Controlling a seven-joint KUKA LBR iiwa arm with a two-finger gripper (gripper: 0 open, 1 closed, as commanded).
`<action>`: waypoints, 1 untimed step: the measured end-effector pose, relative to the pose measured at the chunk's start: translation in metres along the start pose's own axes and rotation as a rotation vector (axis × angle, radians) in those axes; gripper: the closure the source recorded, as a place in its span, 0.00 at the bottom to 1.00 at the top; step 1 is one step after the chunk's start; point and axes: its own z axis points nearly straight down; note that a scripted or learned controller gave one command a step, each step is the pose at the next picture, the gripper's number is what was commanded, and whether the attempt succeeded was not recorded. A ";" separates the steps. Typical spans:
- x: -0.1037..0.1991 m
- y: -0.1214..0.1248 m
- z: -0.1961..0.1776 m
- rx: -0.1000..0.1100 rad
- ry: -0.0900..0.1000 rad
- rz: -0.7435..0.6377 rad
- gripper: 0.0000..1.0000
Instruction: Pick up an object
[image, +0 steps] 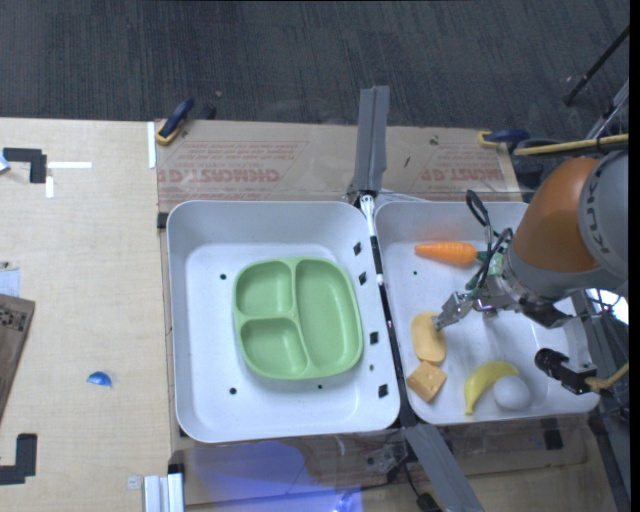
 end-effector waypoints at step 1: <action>-0.007 -0.010 0.000 -0.001 0.000 -0.332 0.00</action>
